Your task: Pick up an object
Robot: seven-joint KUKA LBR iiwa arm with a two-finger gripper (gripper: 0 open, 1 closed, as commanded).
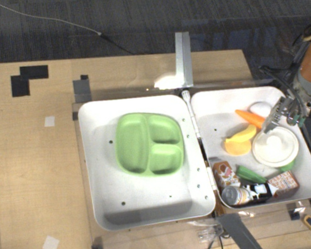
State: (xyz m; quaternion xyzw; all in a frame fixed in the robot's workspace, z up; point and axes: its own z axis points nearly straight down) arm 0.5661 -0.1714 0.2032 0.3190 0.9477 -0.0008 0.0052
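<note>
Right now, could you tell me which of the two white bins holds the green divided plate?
The left bin; the green divided plate lies alone there.

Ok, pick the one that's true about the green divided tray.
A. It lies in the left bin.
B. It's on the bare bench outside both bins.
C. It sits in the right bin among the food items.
A: the green divided tray lies inside the left bin.

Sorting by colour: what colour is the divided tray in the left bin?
Light green divided tray, seen in the camera view.
</note>
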